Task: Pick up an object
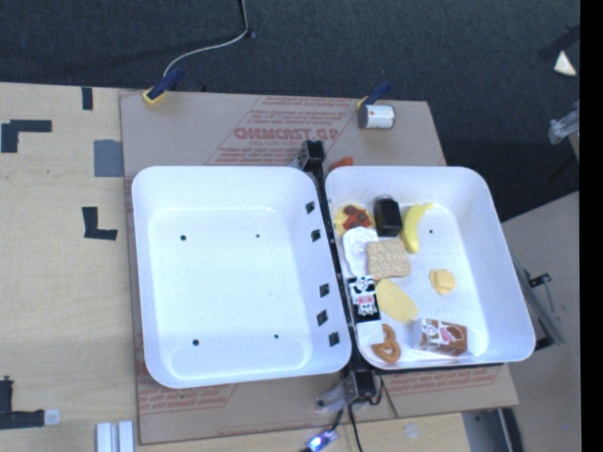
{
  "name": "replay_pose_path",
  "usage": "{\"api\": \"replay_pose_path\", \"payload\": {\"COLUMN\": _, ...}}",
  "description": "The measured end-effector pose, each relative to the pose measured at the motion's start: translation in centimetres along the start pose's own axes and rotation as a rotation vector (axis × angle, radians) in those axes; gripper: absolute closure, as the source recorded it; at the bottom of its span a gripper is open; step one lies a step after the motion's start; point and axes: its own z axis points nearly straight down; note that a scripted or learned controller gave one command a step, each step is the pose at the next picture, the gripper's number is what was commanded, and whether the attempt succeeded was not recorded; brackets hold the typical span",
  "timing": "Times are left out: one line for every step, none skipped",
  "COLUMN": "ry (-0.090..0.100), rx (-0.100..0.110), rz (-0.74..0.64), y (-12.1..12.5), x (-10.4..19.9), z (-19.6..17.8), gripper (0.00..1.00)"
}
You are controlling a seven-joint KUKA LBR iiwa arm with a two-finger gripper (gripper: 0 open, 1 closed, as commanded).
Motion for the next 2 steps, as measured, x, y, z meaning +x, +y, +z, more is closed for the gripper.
{"api": "replay_pose_path", "payload": {"ry": -0.002, "rx": 0.006, "rz": 0.0, "y": 0.56, "x": -0.08, "z": -0.43, "gripper": 1.0}}
{"api": "replay_pose_path", "payload": {"ry": -0.002, "rx": 0.007, "rz": 0.0, "y": 0.55, "x": -0.09, "z": -0.38, "gripper": 0.0}}
